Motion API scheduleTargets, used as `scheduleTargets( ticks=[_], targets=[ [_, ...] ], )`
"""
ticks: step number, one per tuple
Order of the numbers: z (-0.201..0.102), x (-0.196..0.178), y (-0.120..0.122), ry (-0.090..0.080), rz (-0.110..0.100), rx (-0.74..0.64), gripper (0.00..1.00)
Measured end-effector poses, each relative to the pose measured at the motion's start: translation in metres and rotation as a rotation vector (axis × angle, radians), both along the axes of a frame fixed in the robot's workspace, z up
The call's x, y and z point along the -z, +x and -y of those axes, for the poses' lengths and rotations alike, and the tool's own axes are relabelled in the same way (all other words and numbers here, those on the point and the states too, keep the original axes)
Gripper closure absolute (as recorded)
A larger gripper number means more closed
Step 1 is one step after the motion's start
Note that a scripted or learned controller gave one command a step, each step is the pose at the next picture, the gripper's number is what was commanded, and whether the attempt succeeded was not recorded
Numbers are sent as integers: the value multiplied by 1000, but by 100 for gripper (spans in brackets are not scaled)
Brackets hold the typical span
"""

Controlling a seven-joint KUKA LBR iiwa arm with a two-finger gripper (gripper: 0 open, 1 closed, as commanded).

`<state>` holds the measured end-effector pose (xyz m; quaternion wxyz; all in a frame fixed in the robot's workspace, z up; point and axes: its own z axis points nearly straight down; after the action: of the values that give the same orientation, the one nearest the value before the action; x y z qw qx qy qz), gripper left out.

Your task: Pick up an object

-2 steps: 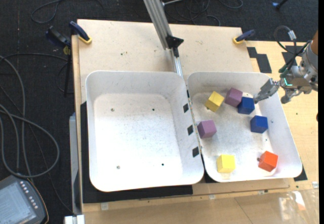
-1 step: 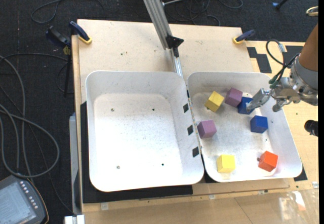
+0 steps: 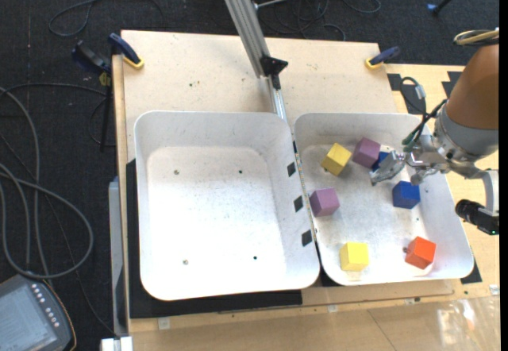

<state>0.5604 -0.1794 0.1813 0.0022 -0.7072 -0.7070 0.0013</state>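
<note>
My gripper (image 3: 390,167) hangs low over the right bin (image 3: 444,218), reaching in from the right. It sits just right of a purple cube (image 3: 366,152), with a small blue piece (image 3: 385,157) showing between the two. A blue cube (image 3: 406,194) lies just below and right of the gripper. A yellow cube (image 3: 336,159) rests left of the purple one. Another purple cube (image 3: 324,201) lies near the bin's left wall. A second yellow cube (image 3: 354,256) and an orange cube (image 3: 421,252) sit near the front rim.
The left bin (image 3: 159,183) stands beside the right one, the two sharing a middle wall with black marks. A slanted metal pole (image 3: 242,12) rises from the back of the bench. Blue-and-yellow clamps (image 3: 125,52) grip the board's far corners.
</note>
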Motion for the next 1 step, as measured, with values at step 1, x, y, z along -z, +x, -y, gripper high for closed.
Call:
scheduleTargets(
  ticks=[1],
  targets=[
    [4,44,0,-1,0,1,0]
  ],
)
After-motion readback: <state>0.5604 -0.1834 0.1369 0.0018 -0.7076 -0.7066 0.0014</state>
